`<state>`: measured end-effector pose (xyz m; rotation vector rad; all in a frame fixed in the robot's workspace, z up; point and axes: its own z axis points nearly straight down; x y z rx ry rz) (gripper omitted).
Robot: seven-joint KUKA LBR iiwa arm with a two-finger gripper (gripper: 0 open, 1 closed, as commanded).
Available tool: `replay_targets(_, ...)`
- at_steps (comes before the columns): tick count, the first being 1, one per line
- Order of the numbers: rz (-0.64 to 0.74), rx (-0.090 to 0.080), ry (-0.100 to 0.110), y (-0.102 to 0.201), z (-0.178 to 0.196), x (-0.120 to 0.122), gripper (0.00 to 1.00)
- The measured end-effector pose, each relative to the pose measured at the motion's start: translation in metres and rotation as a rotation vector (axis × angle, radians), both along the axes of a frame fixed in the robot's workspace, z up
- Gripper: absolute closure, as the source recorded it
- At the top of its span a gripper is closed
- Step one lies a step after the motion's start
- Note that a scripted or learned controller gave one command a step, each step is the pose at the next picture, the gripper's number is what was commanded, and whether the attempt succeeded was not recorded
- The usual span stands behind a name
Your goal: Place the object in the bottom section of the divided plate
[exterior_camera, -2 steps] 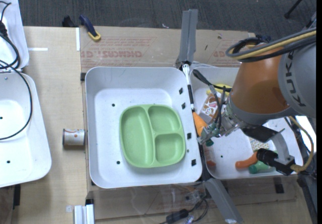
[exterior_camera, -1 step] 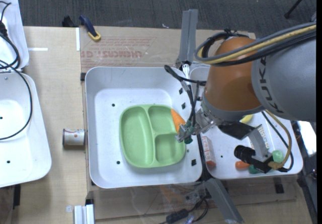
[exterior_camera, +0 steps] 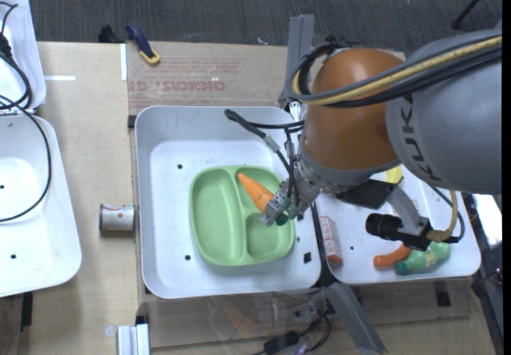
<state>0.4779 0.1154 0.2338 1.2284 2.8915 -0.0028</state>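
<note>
A green divided plate [exterior_camera: 217, 222] lies in the left of the two bins [exterior_camera: 160, 186]. It has one long section on the left and two smaller ones on the right. An orange carrot-shaped object [exterior_camera: 255, 190] lies tilted across the upper right section, its thicker end pointing down-right toward the divider. My gripper [exterior_camera: 281, 212] is low over the plate's right side, at the thick end of the carrot and just above the lower right section. The arm's big orange and grey wrist hides the view behind it.
The right bin holds a brown-red packet [exterior_camera: 329, 238], an orange and green toy [exterior_camera: 415, 259] and a yellow item [exterior_camera: 395, 176]. A small can [exterior_camera: 117, 218] lies on the bench left of the bin. A blue-yellow clamp [exterior_camera: 142, 44] sits at the back.
</note>
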Motion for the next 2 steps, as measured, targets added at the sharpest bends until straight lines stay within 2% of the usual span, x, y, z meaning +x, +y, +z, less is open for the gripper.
replay_targets(1, 0.0, 0.0, 0.0, -0.0002, 0.0, 0.0001, 0.0)
replay_targets(2, -0.003, -0.001, 0.0, -0.0016, 0.0085, 0.0011, 1.0)
